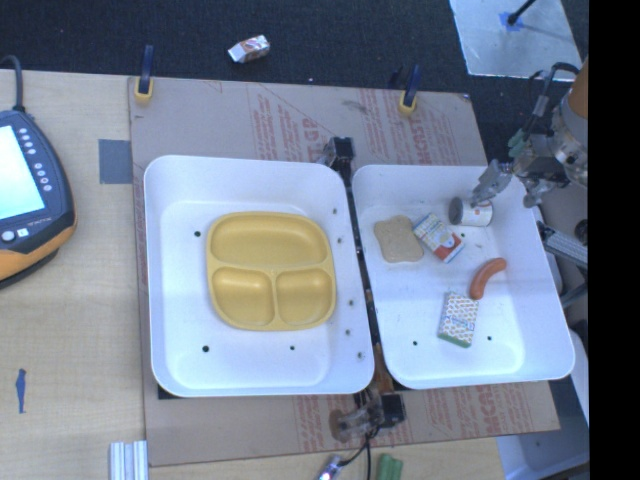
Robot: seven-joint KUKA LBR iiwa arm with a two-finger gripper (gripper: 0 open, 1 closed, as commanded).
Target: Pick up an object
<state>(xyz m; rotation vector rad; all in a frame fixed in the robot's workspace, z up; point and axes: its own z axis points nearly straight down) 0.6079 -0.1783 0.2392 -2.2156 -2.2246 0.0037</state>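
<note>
The right bin holds a tan slice of toast, a small red and white carton, a white cylinder lying on its side, an orange-red sausage and a patterned box. My gripper hovers over the bin's far right corner, just right of the white cylinder. It is open, with nothing between its fingers. One grey finger points down towards the cylinder.
The left bin carries a yellow divided plate. A teach pendant lies on the bench at far left. Two clamps hold the cardboard's back edge. A crumpled wrapper lies on the dark floor beyond.
</note>
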